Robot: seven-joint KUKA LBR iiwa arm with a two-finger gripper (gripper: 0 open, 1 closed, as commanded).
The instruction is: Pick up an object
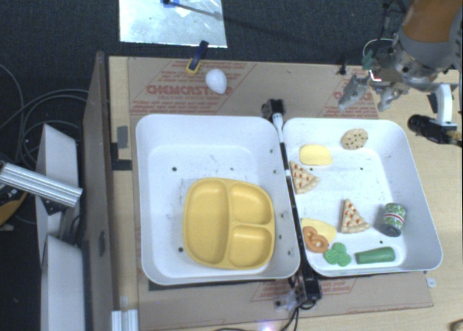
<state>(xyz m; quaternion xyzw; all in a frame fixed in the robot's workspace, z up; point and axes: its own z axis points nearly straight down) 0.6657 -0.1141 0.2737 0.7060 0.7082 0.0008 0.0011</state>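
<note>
Cookie (354,139) flat in right bin (416,178), near far rim. Gripper (367,95) above surface (304,87) just beyond that rim, near cookie, not touching; fingers (353,95) spread, nothing between. From cookie toward near rim: yellow piece (315,155), two pizza slices (302,177) (353,217), can (393,219), pretzel (315,238), broccoli (336,254), green pod (375,254). Left of cookie, left bin (159,178) holds yellow tray (228,222). White egg (216,80) on surface beyond left bin.
</note>
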